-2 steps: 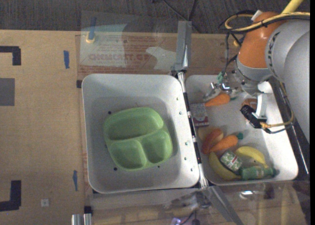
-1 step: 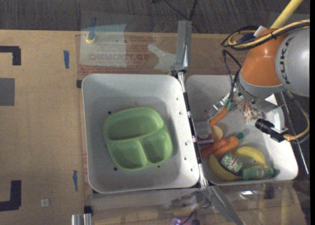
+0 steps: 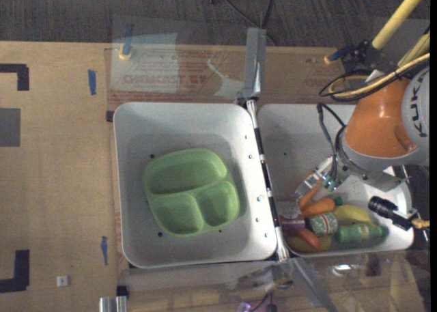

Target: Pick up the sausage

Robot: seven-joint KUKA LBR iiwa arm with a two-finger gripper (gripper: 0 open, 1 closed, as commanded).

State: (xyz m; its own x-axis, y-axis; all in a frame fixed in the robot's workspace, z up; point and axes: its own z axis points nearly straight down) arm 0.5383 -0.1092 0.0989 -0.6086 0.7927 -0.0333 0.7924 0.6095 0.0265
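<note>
Hanging low over the right bin (image 3: 293,133), the gripper (image 3: 319,182) sits just above the toy pile in that bin's near corner; whether it is wide or narrow I cannot tell. The sausage (image 3: 308,238) seems to lie low in the pile, beside the carrot (image 3: 319,207) and banana (image 3: 355,215). This looks like the approach step; next it must descend precisely onto it.

Grey arm (image 3: 392,126) with orange band reaching in from right, wrist angling down-left, gripper (image 3: 315,184) hanging low.
</note>
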